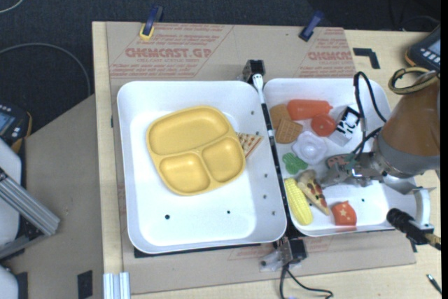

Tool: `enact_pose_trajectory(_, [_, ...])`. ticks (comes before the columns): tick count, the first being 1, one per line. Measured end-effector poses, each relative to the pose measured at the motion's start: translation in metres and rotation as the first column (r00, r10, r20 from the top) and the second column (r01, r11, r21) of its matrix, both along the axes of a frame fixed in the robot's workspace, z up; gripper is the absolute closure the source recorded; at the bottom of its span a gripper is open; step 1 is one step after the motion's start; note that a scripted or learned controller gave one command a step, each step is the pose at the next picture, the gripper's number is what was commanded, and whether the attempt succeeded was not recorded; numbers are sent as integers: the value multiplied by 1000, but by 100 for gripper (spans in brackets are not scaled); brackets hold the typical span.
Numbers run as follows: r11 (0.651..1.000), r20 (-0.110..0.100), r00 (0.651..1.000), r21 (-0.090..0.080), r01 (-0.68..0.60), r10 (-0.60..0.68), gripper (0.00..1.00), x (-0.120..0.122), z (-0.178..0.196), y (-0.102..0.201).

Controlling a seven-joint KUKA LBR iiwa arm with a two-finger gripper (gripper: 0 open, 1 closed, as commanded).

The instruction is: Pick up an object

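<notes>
The right bin (374,201) holds several toy foods. An orange sausage-like piece (308,108) and a red tomato (323,124) lie at the back, beside a tan waffle biscuit (285,128). A clear plastic piece (310,148) and a green piece (294,163) are mid-bin. A yellow corn cob (298,201), a pizza-like slice (316,195) and a red strawberry-like piece (344,213) lie near the front. My gripper (337,169) reaches in from the right, low over the bin's middle. It sits just right of the clear piece and above the slice. Nothing visibly sits in its grasp.
The left bin (127,150) carries a yellow divided plate (196,149), with a small waffle wedge (249,143) by its right edge. A white and black tag (348,122) and a black cable (364,105) lie near the arm. Clamps hold the cardboard base at the back.
</notes>
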State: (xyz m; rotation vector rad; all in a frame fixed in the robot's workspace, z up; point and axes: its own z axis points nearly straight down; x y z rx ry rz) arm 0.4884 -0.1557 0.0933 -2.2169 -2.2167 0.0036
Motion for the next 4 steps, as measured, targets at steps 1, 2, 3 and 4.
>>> enact_pose_trajectory(1, [1000, 3, 1000, -2, 0, 0, 0, 0, -9, 0])
enact_pose_trajectory(2, [1000, 7, 1000, -2, 2, -2, 100, 0, 2, 0])
enact_pose_trajectory(3, [1000, 13, 1000, -6, 0, 0, 100, -1, 62, -7])
enact_pose_trajectory(4, [1000, 13, 1000, -5, -2, 2, 100, -7, 120, -2])
